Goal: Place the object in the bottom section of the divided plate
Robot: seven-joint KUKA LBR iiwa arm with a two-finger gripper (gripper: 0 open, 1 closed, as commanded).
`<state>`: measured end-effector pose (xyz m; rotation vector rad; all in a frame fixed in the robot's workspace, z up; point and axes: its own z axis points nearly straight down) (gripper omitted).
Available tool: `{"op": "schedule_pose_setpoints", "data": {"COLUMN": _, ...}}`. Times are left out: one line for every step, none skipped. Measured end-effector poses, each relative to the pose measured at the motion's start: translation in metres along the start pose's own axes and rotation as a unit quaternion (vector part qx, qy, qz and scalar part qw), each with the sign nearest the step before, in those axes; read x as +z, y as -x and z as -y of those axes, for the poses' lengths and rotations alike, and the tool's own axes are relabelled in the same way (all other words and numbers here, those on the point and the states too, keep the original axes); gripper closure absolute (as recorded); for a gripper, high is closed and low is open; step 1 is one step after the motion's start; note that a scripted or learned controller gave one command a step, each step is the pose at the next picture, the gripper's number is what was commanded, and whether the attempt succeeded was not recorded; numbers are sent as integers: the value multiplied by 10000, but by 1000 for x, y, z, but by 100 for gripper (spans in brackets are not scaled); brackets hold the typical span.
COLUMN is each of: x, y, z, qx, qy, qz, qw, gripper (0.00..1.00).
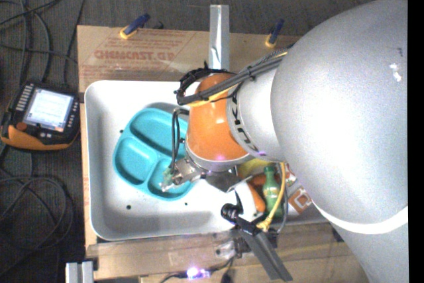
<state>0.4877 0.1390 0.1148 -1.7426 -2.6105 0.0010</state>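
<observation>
Plate sitting teal in left white bin | gripper hovering over plate's lower right section | finger state: cannot tell | green bottle lying right of arm

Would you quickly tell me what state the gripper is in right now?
Gripper: low over the bottom section of the turquoise divided plate; whether it is open, closed or holding anything cannot be told.

The end effector hangs over the turquoise divided plate's lower section.
</observation>
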Motion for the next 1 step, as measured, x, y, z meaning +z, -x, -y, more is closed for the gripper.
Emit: {"op": "schedule_pose_setpoints", "data": {"x": -6, "y": 0, "z": 0, "qx": -1, "qy": -25, "qz": -6, "qw": 10000, "gripper": 100}}
